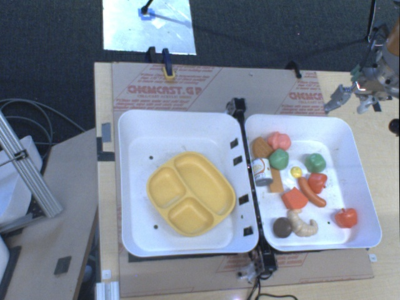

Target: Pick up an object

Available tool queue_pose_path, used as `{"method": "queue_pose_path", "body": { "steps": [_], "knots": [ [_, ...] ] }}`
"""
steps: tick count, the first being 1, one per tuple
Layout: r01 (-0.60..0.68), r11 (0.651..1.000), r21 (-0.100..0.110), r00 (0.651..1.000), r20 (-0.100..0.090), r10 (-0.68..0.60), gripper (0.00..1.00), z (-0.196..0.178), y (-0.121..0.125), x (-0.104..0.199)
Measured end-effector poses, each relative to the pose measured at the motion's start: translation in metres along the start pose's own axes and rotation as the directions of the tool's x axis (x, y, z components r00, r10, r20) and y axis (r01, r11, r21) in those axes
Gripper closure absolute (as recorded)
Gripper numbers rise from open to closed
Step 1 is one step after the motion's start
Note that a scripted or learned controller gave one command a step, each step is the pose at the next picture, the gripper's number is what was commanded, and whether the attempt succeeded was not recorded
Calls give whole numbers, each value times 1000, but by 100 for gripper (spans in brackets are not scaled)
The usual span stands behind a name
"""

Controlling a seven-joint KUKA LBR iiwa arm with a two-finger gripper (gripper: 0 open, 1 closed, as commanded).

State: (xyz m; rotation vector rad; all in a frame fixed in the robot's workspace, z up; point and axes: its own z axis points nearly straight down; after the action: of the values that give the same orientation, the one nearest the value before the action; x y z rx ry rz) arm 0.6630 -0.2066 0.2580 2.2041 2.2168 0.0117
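Note:
My gripper (pixel 354 100) hangs at the upper right, above and behind the right bin (pixel 359 167), with its two fingers spread apart and nothing between them. In the right bin lie several toy foods: a pink piece (pixel 279 140), a green ball (pixel 279 160), a green pepper (pixel 315 162), a small can (pixel 261 171), a sausage (pixel 311 191), an orange block (pixel 294 199), a red tomato (pixel 345 217), a brown ball (pixel 282 227) and a beige piece (pixel 303 225). All sit well below and left of the gripper.
The left bin (pixel 134 167) holds a yellow compartment plate (pixel 190 193). A black divider with clips (pixel 245 174) runs between the bins. Cardboard (pixel 187 89) lies under both. A shiny sheet (pixel 149 17) lies on the floor at the back.

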Motion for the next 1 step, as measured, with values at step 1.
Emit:
{"method": "queue_pose_path", "body": {
  "steps": [1],
  "knots": [
    [-6,1000,25,1000,-8,6,0,127,-50,2]
  ]
}}
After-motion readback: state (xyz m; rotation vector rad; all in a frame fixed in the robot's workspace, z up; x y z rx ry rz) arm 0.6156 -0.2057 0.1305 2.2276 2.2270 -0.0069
